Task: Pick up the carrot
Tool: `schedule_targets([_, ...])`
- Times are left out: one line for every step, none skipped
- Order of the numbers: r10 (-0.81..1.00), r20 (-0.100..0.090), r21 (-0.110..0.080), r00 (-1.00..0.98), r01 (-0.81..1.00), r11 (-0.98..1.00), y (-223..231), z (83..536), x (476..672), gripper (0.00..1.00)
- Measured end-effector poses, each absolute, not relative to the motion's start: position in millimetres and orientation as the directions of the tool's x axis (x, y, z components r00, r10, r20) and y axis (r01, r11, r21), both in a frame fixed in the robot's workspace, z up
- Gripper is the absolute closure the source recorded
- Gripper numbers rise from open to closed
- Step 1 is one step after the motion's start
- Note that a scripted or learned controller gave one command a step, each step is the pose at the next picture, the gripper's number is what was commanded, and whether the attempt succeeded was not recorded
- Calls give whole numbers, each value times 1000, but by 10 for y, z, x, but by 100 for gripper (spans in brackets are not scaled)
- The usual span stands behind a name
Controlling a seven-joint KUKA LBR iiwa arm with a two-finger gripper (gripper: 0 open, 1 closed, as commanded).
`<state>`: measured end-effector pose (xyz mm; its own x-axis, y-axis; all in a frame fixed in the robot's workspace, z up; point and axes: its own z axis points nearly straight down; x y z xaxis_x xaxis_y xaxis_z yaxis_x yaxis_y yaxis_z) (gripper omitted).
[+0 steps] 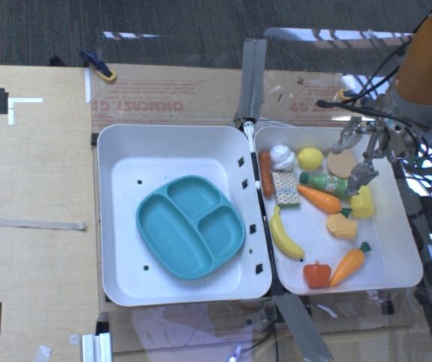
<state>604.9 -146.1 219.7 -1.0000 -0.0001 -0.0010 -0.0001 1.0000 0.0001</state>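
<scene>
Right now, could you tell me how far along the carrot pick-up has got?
Done: the grey arm's gripper has reached into the right white bin. In hand: nothing visibly gripped; it sits above the green bottle, near the upper orange toy carrot. A second orange carrot lies lower down. Left: grasping and lifting a carrot.

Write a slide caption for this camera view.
Gripper hovers over toy food beside a carrot; teal tray in the other bin.

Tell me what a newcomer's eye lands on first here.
The teal tray lies alone in the left bin. The right bin is crowded with toy food: two carrots, a banana, a tomato. The gripper hangs over that bin's far right side, by the upper carrot.
</scene>
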Motion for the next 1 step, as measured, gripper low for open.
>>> schedule_targets([154, -2, 0, -988, 154, 988, -1448, 928, 5560, 0])
